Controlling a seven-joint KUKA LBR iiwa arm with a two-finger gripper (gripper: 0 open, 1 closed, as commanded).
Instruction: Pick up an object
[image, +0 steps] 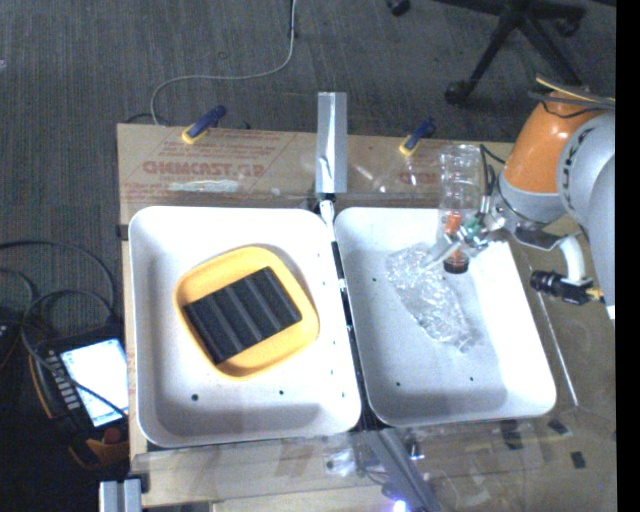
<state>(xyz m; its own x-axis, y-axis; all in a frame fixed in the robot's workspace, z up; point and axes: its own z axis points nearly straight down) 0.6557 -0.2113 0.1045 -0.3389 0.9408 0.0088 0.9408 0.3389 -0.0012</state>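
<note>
One bottle (457, 205) at end effector (470, 232)

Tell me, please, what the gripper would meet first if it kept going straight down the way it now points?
Probably the crumpled clear plastic wrap in the right bin, which lies right beside and below the gripper. Depth is hard to judge from this slanted view; it could be the bin floor instead.
</note>
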